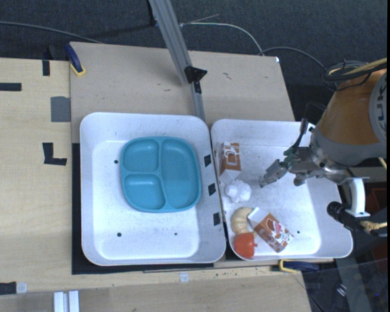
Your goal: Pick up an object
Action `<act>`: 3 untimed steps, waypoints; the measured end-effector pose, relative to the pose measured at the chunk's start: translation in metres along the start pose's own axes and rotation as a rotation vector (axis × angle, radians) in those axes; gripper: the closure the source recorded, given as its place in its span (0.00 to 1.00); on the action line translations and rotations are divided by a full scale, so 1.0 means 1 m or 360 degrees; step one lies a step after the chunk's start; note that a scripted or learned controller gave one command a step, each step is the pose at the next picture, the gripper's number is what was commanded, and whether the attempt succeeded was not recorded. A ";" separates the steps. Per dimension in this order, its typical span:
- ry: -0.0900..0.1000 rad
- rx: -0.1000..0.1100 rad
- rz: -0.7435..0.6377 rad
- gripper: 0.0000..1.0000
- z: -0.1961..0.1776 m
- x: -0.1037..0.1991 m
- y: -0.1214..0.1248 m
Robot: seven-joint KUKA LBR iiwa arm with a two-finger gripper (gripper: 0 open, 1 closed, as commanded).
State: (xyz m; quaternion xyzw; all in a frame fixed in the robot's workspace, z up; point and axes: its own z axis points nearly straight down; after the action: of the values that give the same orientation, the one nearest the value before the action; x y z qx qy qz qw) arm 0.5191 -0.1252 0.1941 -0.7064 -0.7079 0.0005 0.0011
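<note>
Object candidates: five small items lie in the right bin (325, 239), along its 9 to 7 o'clock side; none is lifted.
Gripper (283, 173): over the bare middle of the right bin. Two fingers (271, 174) seem to point toward 8 o'clock, spread a little, with nothing between them. At this resolution the exact gap is hard to read.
Nearest item: crumpled white wad (238, 190), near the fingertips at their 8 o'clock, apart from them.
Brown packet (229, 156): at 10 o'clock of the fingertips, against the bin's left wall, lying flat; print unreadable.
Pale bun-like piece (241, 218): at 7 o'clock of the gripper, below the wad.
Red round item (245, 244): just below the bun-like piece, touching or nearly so; cannot tell which.
Red-and-white carton (272, 231): tilted, just right of those two, at 6 o'clock of the gripper.
Left bin (97, 194): holds a teal divided plate (161, 174), three compartments, sitting toward the bin's 12 o'clock half.
Arm (354, 119): grey with an orange band, entering from 3 o'clock; its upper part is cut off at the frame edge.
Hard to make out: the wrist body hides part of the right bin's 3 o'clock wall.
</note>
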 end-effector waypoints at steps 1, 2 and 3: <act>0.0000 0.0000 0.0000 0.00 0.000 0.000 0.000; 0.0000 0.0008 0.0001 0.00 0.044 0.004 0.001; 0.0000 0.0008 0.0002 0.00 0.089 0.006 -0.004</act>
State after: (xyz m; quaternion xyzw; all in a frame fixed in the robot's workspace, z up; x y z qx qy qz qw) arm 0.5152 -0.1193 0.1054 -0.7068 -0.7074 0.0023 0.0030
